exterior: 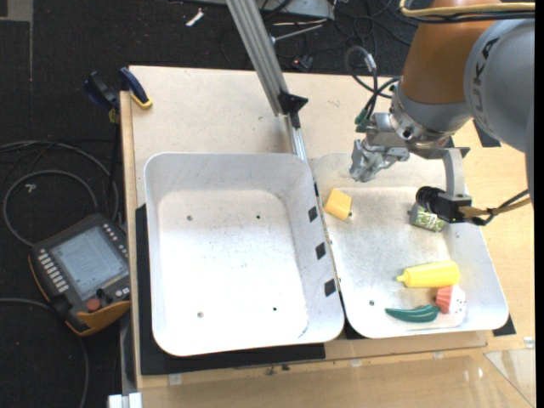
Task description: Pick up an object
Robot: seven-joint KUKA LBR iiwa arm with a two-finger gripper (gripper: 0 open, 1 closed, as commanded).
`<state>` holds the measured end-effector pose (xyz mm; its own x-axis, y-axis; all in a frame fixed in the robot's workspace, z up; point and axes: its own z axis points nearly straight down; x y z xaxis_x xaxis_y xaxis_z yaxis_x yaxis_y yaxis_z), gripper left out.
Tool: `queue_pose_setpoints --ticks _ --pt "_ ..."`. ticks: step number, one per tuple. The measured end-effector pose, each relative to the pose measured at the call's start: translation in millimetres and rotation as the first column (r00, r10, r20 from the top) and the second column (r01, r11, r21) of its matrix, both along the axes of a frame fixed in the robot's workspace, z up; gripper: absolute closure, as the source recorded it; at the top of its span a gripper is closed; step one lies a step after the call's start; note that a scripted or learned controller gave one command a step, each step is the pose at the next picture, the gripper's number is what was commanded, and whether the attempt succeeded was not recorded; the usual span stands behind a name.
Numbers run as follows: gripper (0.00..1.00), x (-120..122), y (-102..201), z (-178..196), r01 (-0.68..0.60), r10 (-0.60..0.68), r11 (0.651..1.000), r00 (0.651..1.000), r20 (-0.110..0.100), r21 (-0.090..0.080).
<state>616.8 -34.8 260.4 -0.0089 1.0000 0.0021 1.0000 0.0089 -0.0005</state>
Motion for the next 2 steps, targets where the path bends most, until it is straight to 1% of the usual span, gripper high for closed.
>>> queue_pose_setpoints --ticks 1,2 --pt "1.00 3.0 54.6 -17.4 0.001 -0.001 1.000 1.000 -0.002 0.000" --pt "1.00 15.0 107.1 -29.9 0.001 -0.001 1.000 1.000 0.001 -0.001"
